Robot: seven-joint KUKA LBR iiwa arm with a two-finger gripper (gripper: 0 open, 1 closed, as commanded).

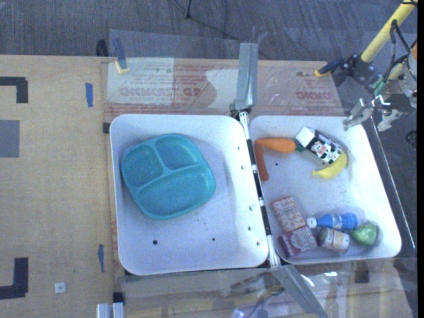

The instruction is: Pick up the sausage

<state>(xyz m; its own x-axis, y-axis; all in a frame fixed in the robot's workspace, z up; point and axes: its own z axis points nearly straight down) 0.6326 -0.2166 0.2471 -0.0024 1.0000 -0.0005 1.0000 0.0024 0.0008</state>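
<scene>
Camera view, one sausage [260, 162], one carrot [277, 145], one banana [332, 168], two bins [126, 244].

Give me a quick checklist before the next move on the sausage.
1. Sausage in view, in the right bin: ok.
2. Sausage free of neighbours: not ok, the carrot meets its far end.
3. Room beside it: not ok, it lies along the bin's left wall.
4. Gripper above the sausage: not ok, it is at the bin's far right corner.
5. Gripper load: cannot tell.
</scene>
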